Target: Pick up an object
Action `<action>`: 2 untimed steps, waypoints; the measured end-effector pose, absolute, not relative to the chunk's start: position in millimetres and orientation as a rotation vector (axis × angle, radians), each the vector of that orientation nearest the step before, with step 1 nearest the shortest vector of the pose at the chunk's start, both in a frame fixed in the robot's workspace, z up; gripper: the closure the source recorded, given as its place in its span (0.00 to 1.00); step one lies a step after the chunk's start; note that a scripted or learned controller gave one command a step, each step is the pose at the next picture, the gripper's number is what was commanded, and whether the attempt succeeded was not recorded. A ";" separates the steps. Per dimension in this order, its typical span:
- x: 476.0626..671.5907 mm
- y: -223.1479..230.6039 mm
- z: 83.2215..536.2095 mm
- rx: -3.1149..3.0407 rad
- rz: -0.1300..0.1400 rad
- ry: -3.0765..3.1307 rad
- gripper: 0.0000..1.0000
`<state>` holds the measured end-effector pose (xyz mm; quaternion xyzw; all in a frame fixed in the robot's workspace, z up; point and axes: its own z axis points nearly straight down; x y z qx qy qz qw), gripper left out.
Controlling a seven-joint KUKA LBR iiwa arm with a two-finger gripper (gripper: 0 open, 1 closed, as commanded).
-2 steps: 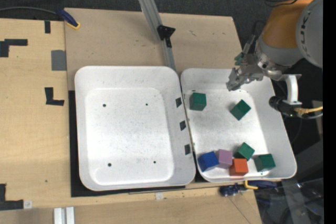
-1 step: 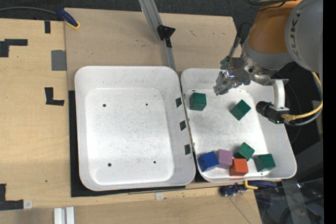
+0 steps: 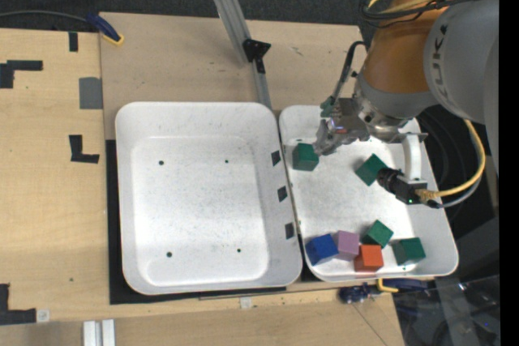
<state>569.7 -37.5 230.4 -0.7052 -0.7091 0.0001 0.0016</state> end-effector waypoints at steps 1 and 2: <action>543.3 12.8 221.3 -2.212 0.004 -2.225 1.00; 527.0 61.5 234.8 -2.211 0.000 -2.228 1.00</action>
